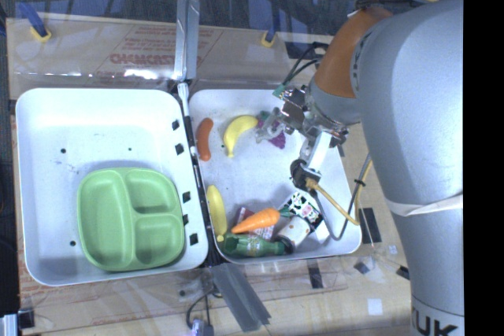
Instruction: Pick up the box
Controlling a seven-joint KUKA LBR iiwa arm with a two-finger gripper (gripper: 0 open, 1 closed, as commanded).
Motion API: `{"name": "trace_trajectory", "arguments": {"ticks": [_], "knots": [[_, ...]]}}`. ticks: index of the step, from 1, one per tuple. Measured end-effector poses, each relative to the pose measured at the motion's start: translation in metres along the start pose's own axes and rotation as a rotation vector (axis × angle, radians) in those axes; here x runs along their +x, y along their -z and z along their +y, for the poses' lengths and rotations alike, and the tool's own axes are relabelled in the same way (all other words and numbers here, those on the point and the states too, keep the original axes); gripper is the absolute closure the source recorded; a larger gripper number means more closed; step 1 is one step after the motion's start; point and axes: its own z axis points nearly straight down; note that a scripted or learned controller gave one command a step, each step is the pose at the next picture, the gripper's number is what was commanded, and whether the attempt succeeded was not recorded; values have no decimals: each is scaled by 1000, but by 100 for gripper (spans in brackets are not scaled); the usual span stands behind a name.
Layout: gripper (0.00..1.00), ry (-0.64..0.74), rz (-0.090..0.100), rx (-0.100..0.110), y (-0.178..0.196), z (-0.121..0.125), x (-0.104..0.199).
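Camera view gives you the box (304,214), cow-patterned, in the right bin (260,169) by its near right corner, long axis slanting from near-left to far-right. You cannot tell the gripper's (272,127) state beside the banana (238,132).

A green divided plate (131,218) lay in the left bin (47,114). The right bin (256,161) held a banana (239,131), a sausage (205,138), a carrot (256,221) and a green bottle (253,248) — the last two touching.
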Motion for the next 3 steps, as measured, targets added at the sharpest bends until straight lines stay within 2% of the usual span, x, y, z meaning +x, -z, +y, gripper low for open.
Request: {"name": "trace_trajectory", "arguments": {"ticks": [1, 2, 3], "knots": [[0, -220, 0, 1, -80, -37, 28], [0, -225, 2, -2, -9, -56, -76], [0, -291, 3, -4, 23, -59, -102]]}}
